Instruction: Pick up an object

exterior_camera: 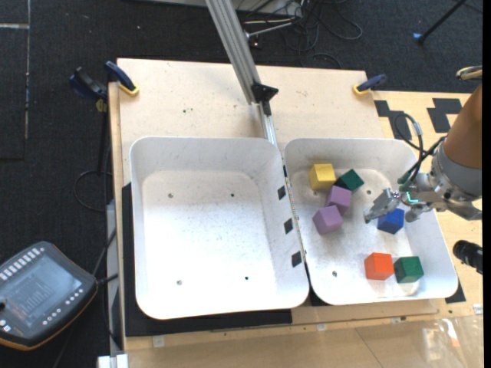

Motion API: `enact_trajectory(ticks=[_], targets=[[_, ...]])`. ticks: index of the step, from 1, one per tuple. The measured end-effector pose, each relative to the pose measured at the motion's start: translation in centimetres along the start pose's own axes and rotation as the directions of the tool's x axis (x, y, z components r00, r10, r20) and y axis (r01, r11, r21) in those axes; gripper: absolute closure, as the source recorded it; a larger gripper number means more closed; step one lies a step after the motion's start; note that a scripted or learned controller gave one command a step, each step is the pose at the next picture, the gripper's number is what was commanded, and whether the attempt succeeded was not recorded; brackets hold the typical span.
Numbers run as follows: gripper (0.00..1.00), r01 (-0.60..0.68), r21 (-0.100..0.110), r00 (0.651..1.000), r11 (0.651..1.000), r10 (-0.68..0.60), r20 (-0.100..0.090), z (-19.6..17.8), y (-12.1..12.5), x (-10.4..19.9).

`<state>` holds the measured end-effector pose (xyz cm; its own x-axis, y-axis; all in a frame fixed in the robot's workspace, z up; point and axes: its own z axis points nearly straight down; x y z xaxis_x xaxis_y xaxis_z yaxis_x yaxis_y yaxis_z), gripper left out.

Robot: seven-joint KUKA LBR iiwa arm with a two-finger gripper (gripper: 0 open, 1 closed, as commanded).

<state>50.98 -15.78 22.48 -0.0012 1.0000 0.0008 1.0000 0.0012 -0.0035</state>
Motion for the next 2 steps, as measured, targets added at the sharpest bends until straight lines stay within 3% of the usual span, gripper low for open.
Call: enact_trajectory(ticks=[1, 2], targets=[[0.00, -0.001, -0.003, 1.000, 1.000, 0.001, 0.001, -0.2, 0.1, 0.0], [0.00, -0.003, 0.001, 1.000, 1.000, 0.003, 0.000, 4.5, -0.7, -0.3]])
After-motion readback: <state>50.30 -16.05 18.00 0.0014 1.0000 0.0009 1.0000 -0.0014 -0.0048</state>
